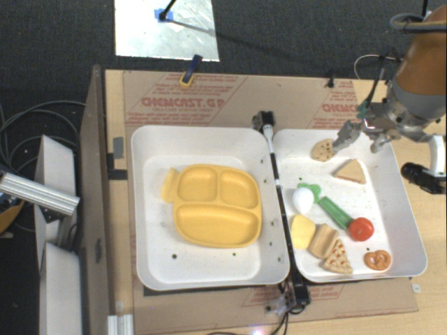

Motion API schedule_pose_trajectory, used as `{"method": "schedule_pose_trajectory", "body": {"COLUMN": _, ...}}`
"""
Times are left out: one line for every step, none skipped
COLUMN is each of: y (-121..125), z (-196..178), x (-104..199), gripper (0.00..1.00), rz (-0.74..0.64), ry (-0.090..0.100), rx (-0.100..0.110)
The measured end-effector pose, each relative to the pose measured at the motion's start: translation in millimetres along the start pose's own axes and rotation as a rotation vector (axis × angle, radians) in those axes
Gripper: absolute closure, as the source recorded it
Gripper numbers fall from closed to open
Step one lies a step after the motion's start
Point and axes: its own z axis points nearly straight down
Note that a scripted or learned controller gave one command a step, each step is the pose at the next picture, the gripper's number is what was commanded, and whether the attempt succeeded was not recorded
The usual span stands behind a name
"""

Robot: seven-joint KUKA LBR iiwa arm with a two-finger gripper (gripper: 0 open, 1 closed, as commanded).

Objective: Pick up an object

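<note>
My gripper [363,139] hangs over the far edge of the right bin [412,246], with its two fingers spread apart and nothing between them, so it is open. One fingertip [344,137] is just right of a round brown cookie [323,150]. A tan bread wedge [351,172] lies a little nearer than the gripper. Further toward the front lie a white egg [303,201], a green vegetable [330,208], a red tomato [361,229], a yellow cheese piece [302,232], a bread roll [323,240], a pizza slice [338,258] and a pretzel [378,259].
The left bin [150,257] holds a yellow divided tray [211,205]. A black divider [278,194] runs between the two bins. The arm's orange band [422,61] rises at the right. Cables lie at the far left.
</note>
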Motion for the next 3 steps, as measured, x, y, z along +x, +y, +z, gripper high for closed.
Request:
{"method": "schedule_pose_trajectory", "body": {"y": -67.8, "z": 64.8, "x": -11.7, "gripper": 0.00, "rz": 0.005, "ry": 0.002, "rx": 0.009}}
{"method": "schedule_pose_trajectory", "body": {"y": -68.8, "z": 174.6, "x": -8.8, "gripper": 0.00, "rz": 0.003, "ry": 0.001, "rx": 0.002}}
{"method": "schedule_pose_trajectory", "body": {"y": -67.1, "z": 158.9, "x": -9.2, "gripper": 1.00, "rz": 0.001, "ry": 0.000, "rx": -0.002}}
